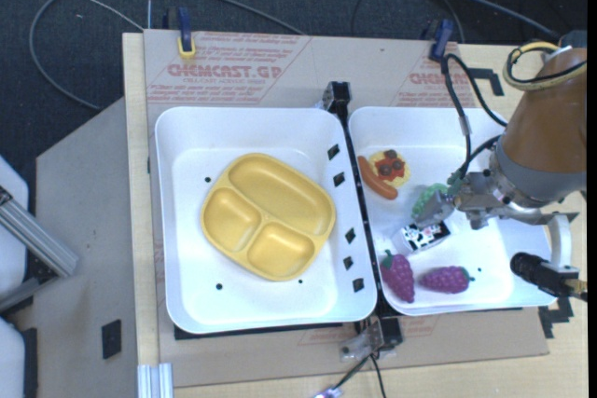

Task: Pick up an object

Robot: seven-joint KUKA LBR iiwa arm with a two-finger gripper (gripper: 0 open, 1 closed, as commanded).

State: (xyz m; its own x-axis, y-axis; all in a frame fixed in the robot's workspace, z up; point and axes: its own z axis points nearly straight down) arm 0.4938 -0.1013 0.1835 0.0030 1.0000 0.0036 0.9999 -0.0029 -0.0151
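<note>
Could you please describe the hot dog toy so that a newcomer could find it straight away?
Look in the right white bin, near its upper left corner beside the divider between the bins. The hot dog toy lies there, above the green toy; alone among its neighbours it is orange and yellow.

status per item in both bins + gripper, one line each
Yellow divided plate: flat in the left bin, compartments hold nothing.
Toy hot dog: lying in the right bin, apart from the gripper.
Green toy: at the gripper's tip, grasp unclear.
Two purple grape bunches: lying near the front wall, untouched.
Gripper: low over the right bin.
</note>
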